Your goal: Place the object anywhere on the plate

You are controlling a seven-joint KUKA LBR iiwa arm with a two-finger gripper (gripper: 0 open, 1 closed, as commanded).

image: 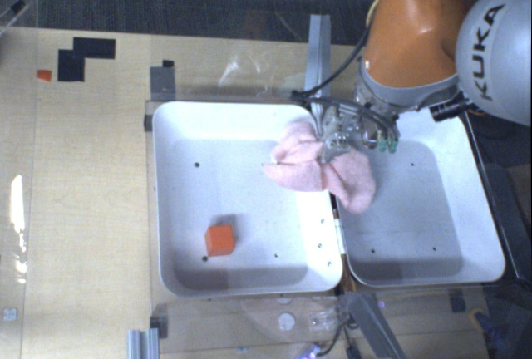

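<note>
A crumpled pink cloth hangs over the divide between the two white bins, part over the left bin and part over the right bin. My gripper sits right at the cloth's top edge, and the fabric bunches up between its fingers, so it is shut on the cloth. The grey arm with its orange band reaches in from the upper right. A small orange cube lies on the floor of the left bin, near its front, well apart from the gripper.
A grey metal post stands behind the bins, close to the wrist. Black markers and a small orange square lie on the wooden bench at far left. Clamps and brackets sit along the front edge.
</note>
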